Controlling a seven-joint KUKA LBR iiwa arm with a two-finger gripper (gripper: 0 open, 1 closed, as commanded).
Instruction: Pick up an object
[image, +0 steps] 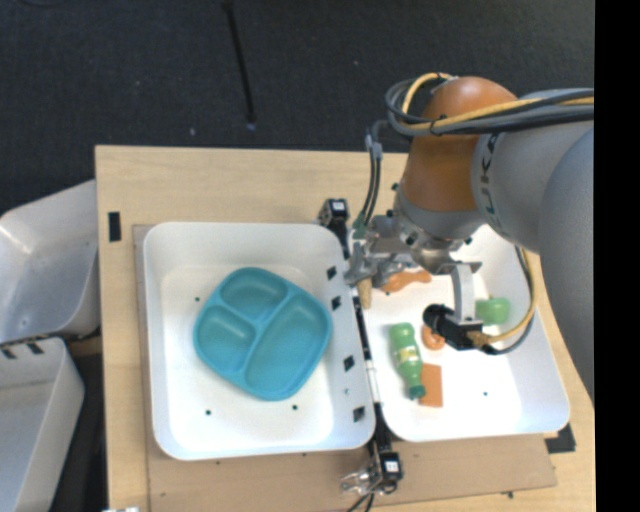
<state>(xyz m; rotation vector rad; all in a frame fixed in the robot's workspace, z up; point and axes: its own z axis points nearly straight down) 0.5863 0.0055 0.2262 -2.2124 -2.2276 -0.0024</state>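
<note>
My gripper (372, 278) hangs low over the left edge of the right bin (520, 400), close to the wall between the two bins. An orange, carrot-like piece (403, 282) lies right beside the gripper, partly under the wrist. In front of it, a green bottle (404, 356) lies on the bin floor with an orange block (431, 385) at its near end. A small orange piece (433, 339) and a green object (493, 310) sit further right. The arm's orange band and grey body cover the back of this bin.
In the left bin (170, 400) a blue divided plate (262, 332) lies flat in the middle. A black cable end (447, 327) loops down from the arm over the right bin. Clips and fittings line the ridge between the bins.
</note>
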